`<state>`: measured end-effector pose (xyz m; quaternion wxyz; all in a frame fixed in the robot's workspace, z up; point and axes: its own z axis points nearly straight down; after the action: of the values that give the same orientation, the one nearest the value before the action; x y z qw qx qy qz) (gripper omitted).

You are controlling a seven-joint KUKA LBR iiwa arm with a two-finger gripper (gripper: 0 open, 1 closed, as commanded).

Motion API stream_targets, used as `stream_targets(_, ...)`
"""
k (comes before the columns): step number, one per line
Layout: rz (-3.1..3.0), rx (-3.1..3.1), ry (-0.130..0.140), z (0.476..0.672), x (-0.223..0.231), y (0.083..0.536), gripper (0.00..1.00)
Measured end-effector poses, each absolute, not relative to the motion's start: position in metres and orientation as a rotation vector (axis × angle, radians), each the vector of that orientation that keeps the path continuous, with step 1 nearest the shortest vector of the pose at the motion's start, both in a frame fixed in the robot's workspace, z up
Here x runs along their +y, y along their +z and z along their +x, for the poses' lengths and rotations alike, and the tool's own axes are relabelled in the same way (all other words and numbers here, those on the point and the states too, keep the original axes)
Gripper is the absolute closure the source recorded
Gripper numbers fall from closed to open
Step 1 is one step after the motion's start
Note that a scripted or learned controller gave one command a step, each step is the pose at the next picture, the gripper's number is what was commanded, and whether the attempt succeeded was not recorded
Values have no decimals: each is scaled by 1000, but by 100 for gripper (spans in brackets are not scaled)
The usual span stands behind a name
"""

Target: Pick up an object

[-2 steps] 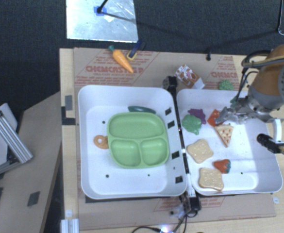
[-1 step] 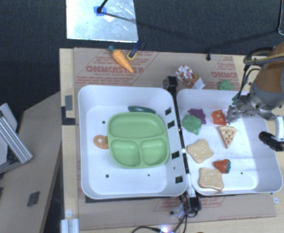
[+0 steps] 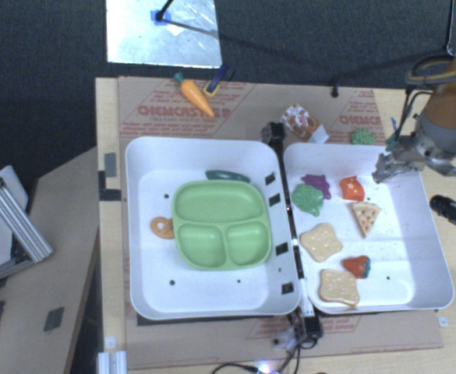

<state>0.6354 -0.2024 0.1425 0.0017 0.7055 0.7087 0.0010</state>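
Two shallow white bins are seen side by side on the bench. The left bin (image 3: 146,209) is occupied by a green divided plate (image 3: 218,223), with a dark green item (image 3: 229,175) partly hidden behind its far rim and a small orange pretzel (image 3: 162,227) just beside its left edge.

The arm (image 3: 454,107) is seen entering from the right, over the far right corner of the right bin (image 3: 422,240). The gripper (image 3: 387,168) is positioned low near that bin's far wall, apart from every object. Whether it is released or clenched cannot be told from this view; nothing is seen between its tips.

Candidate objects are recorded in the right bin: two toast slices (image 3: 320,241) (image 3: 338,287), a green leafy piece (image 3: 308,199), a pizza wedge (image 3: 366,217), a purple piece (image 3: 316,183), a tomato (image 3: 352,188) closest to the gripper, and a strawberry (image 3: 357,266).

Outside the bins, a carrot (image 3: 196,97), a small patterned box (image 3: 299,121) and a green broccoli-like piece (image 3: 362,137) are noted on the bench.
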Motion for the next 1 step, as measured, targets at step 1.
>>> stream_targets(1, 2211, 2224, 5, 637, -203, 207, 100)
